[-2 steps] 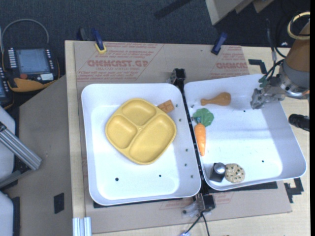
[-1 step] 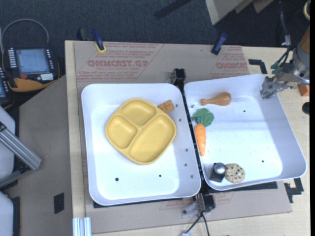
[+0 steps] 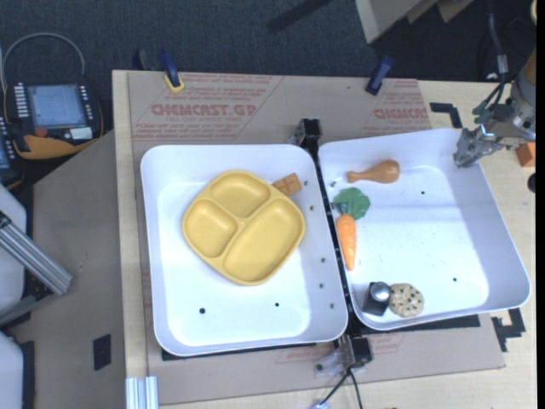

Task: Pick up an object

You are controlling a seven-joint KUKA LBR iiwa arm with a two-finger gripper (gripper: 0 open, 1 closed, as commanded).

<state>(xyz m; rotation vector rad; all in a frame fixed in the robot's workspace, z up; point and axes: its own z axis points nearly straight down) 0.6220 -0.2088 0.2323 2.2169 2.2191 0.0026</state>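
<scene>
Four small objects lay in the right bin (image 3: 477, 254): a drumstick (image 3: 375, 173), a carrot (image 3: 347, 233), a cookie (image 3: 406, 300) and a dark cap (image 3: 378, 296). The hand (image 3: 473, 149) hovered over the bin's far rim, holding nothing; its opening I cannot tell.

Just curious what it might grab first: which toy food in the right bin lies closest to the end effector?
The drumstick, at the bin's far end. The carrot and cookie lie farther from the end effector.

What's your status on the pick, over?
Gripper above right bin's far rim, nothing between fingers. Toy carrot, drumstick, cookie all lying in right bin, untouched. Nothing blocking them.
</scene>
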